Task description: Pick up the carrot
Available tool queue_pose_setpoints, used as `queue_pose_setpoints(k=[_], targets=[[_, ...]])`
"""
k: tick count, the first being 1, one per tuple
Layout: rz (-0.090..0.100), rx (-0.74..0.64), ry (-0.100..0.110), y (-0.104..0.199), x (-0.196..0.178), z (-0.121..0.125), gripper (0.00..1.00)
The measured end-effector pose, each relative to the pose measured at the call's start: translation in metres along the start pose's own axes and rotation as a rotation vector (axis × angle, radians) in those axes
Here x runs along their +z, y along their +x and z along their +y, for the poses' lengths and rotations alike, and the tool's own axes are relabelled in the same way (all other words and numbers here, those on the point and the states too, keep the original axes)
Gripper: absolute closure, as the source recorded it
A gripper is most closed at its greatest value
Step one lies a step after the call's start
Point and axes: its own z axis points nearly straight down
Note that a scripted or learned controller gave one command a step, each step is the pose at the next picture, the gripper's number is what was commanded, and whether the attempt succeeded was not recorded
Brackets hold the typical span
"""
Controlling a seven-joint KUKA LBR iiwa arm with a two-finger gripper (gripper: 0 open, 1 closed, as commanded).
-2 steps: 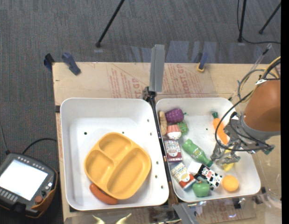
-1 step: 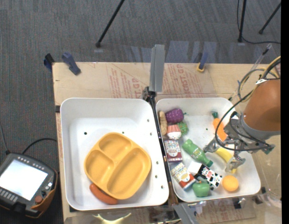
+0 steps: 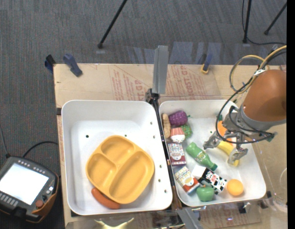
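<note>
Beside the yellow divided plate (image 3: 119, 168), tucked against its near-left edge and partly under the rim, lies an orange-red elongated thing that is probably the carrot (image 3: 106, 199); only a curved strip of it shows, so its shape is hard to judge. Plate and carrot both sit in the left bin (image 3: 76, 113), the plate filling most of that bin's floor.

Well to the right of the plate, across the divider, the right bin (image 3: 204, 106) holds the clutter. Nearest the plate come a purple bunch of grapes (image 3: 178, 118), a small strawberry-like piece (image 3: 178, 135) and a red carton (image 3: 176, 153). Farther from the plate are a green bottle (image 3: 201, 156) lying tilted, a cow-patterned black and white box (image 3: 213, 179), a green pepper (image 3: 205, 193) and an orange ball (image 3: 235, 187).

Farthest right of the plate, the arm's hand (image 3: 224, 149) hangs low over the right bin, its fingers (image 3: 211, 142) spread apart on either side of a yellow piece (image 3: 225, 147), with nothing clearly clamped between them. The hand is well apart from the carrot, which lies untouched in the other bin.

Behind the plate, the cardboard-covered table (image 3: 114, 80) shows beyond both bins.
</note>
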Motion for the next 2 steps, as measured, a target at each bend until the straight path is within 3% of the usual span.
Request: queue_pose_setpoints(k=[1,2], targets=[[-0.003,0.002,0.000,-0.002,-0.010,0.000,1.00],[0.001,0.175,0.012,0.024,-0.109,0.056,1.00]])
